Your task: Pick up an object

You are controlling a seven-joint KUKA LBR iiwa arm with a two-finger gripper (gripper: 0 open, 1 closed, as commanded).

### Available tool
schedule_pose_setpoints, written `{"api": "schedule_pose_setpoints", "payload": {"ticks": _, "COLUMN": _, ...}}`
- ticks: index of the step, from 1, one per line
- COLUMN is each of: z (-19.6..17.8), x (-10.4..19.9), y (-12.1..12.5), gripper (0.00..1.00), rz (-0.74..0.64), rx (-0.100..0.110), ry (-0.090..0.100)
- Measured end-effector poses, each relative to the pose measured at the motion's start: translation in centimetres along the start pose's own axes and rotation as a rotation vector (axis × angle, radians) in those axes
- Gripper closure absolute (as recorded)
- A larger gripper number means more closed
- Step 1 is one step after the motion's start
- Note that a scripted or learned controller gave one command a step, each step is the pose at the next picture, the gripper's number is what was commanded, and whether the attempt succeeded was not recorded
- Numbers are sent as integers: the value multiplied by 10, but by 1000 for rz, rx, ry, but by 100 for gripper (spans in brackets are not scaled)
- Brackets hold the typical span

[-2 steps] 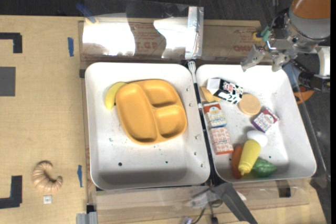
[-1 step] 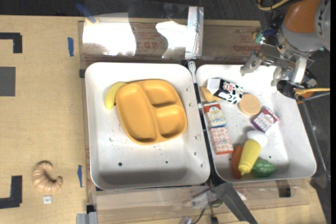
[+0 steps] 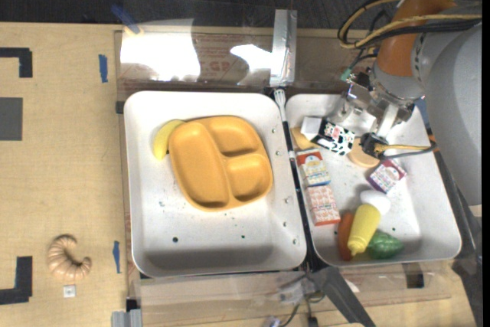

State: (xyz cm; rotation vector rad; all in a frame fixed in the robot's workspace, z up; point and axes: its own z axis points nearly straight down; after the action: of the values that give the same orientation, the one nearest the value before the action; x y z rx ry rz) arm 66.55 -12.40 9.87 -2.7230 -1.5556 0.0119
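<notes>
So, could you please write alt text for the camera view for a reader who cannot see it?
A grey robot arm's claw hangs over the right bin, above a black-and-white spotted item, among small packets and a yellow bottle. The left bin holds an orange divided tray.

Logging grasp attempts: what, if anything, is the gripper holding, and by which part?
Cannot be told: the gripper sits low among right-bin items by the cow-patterned object, its tips hidden.

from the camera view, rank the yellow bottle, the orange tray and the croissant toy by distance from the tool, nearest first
1. Yellow bottle, right bin, below the tool.
2. Orange tray, left bin.
3. Croissant toy, on the bench, far left.
</notes>
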Motion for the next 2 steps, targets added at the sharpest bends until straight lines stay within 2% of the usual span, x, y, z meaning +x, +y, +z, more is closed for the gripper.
{"api": "schedule_pose_setpoints", "payload": {"ticks": 1, "z": -122, "x": -20, "y": -80, "gripper": 0, "rz": 112, "rx": -12, "ry": 7}}
{"api": "schedule_pose_setpoints", "payload": {"ticks": 2, "z": -30, "x": -82, "y": -94, "gripper": 0, "rz": 158, "rx": 2, "ry": -1}}
